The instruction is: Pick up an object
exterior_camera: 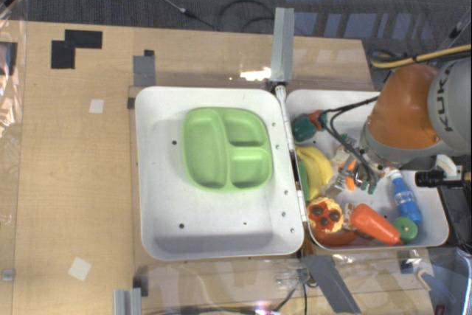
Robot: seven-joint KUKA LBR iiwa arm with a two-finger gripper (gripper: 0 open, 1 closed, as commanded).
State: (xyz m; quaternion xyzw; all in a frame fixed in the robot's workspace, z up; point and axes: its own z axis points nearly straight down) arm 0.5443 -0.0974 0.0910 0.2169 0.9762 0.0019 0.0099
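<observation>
Wooden bench (74,181) carried two white bins side by side. Left bin (158,232) had a green divided plate (225,149), well apart from the gripper (352,177). Arm (402,114) reached into the right bin (441,232), gripper low among toys; jaws' state — can't tell, wrist hid them. Banana (318,167) lay just left of the jaws, carrot (374,225) & pizza slice (328,217) just below, blue bottle (403,197) to the right.

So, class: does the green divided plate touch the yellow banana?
Apart. The camera view shows the green divided plate in the left bin, the banana in the right bin, rims between them.
</observation>
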